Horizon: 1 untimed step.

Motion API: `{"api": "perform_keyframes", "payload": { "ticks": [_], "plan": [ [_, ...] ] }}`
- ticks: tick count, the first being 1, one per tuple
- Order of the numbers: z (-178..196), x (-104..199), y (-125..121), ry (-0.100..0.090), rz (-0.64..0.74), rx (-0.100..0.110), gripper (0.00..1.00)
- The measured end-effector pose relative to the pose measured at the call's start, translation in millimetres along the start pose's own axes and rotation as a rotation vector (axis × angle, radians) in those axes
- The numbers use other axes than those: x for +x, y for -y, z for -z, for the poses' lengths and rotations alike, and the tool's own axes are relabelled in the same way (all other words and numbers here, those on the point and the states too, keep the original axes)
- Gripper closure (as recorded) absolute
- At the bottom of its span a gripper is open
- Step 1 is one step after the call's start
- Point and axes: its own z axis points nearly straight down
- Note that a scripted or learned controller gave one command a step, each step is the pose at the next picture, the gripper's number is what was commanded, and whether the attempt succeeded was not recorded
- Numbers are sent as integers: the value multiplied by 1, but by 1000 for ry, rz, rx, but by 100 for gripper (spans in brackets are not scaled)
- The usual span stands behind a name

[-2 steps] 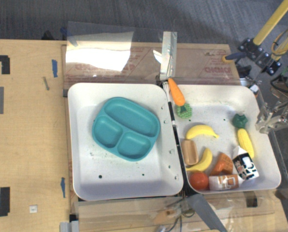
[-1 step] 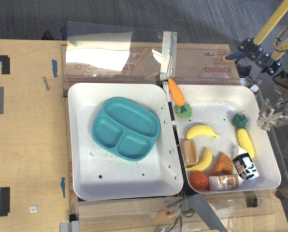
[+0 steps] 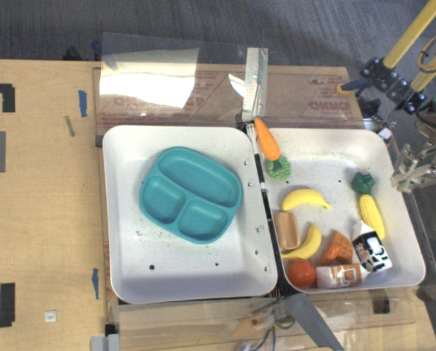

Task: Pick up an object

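A pale wooden bench [image 3: 35, 218] marked with black tape corners bears two shallow white plastic bins; grey carpet lies beyond. The left bin [image 3: 123, 269] holds a teal sectioned plastic plate [image 3: 192, 194]. The right bin [image 3: 328, 159] holds toy food: an orange carrot with green top [image 3: 268, 142] by the divider, two yellow bananas [image 3: 304, 199], a corn cob [image 3: 371, 215], a red tomato [image 3: 301, 273] and a small carton [image 3: 371, 253]. I cannot tell the gripper's state.

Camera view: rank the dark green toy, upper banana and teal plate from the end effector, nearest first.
1. Dark green toy, right side of right bin, next to the end effector.
2. Banana, middle of right bin.
3. Plate, in left bin.
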Motion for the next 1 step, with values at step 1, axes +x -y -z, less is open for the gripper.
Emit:
{"api": "perform_keyframes", "payload": {
  "ticks": [1],
  "plan": [
    [-51, 41, -67, -18, 62, -24, 100]
  ]
}}
